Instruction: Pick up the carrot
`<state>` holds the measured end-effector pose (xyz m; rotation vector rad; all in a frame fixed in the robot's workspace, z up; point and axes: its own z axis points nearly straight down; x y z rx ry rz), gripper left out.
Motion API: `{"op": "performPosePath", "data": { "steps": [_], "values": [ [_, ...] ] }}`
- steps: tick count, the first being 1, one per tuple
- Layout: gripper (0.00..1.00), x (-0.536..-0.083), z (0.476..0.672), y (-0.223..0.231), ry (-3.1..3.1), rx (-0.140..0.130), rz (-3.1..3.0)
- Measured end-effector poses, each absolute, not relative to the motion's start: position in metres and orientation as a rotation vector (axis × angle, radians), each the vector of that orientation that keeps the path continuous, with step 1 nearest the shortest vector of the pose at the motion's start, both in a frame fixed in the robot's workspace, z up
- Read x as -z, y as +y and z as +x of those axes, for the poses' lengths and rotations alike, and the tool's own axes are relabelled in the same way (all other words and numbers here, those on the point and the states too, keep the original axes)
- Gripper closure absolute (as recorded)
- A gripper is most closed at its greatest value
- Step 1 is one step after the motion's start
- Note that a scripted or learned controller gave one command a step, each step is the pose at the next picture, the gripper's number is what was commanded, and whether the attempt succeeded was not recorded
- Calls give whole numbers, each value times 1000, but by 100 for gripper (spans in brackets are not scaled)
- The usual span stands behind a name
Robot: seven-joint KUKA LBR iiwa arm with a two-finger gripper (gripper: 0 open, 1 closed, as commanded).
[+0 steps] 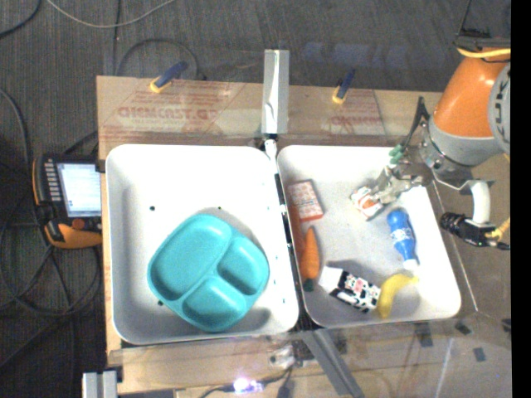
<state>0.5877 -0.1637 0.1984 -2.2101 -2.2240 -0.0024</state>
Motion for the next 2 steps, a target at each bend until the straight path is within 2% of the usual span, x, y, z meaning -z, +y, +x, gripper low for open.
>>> {"op": "performPosePath", "data": {
  "steps": [1,2],
  "values": [
    [100,-280,535,-128,-2057,-4,-2374],
    [100,-281,484,-62,-2242,-4,-2198]
  ]
}}
